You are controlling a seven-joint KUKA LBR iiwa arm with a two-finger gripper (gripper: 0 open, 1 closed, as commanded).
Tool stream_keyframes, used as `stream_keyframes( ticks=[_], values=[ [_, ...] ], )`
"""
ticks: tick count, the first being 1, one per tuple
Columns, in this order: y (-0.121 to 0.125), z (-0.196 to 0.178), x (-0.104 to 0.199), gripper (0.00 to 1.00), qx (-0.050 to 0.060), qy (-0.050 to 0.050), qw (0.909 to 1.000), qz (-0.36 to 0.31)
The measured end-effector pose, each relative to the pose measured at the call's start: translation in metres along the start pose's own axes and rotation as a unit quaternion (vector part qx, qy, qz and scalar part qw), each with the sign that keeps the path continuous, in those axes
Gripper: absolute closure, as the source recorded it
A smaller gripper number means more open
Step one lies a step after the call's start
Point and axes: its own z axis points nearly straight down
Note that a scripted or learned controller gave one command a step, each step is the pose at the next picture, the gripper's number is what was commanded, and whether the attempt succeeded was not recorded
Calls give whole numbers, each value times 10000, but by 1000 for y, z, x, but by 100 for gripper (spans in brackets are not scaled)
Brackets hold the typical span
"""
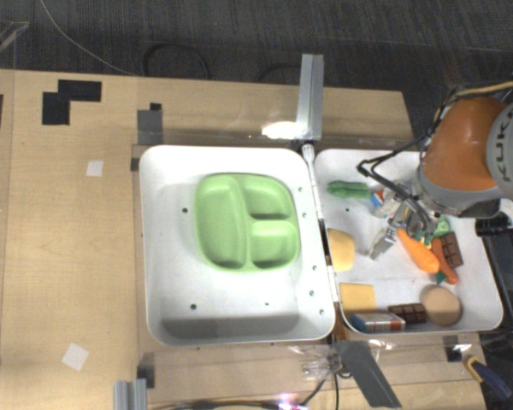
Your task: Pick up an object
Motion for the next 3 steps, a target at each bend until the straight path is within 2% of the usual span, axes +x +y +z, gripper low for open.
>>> stream_keyframes(
  ticks=[1, 2, 3],
  values=[
    [-18, -2, 39, 0, -12, -16, 9974, 724],
    [-20, -2, 52, 0, -7, -42, 9995, 303],
    [-13, 0, -8, 0, 3, 22, 9997, -243]
  ],
)
